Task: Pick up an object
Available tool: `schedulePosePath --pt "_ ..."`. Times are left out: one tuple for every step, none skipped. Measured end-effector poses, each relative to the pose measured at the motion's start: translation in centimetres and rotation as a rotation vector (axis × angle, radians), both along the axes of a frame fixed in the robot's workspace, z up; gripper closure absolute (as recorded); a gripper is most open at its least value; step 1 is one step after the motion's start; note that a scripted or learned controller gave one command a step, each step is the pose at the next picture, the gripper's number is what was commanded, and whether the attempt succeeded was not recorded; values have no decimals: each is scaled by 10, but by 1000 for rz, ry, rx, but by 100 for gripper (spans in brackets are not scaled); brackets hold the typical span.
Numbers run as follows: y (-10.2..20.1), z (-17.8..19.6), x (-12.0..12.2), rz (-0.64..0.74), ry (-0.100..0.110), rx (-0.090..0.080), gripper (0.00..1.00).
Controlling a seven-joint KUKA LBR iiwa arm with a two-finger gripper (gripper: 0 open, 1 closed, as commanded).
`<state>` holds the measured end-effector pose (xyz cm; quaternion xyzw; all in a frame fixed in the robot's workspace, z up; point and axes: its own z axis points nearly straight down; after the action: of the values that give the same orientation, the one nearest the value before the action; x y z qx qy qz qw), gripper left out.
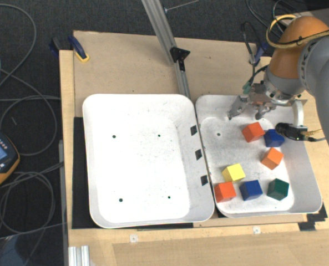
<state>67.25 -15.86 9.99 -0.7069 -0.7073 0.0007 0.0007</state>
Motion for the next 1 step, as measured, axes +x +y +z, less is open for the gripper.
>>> schedulePosePath --pt "0 13 1 1 -4 -1 100"
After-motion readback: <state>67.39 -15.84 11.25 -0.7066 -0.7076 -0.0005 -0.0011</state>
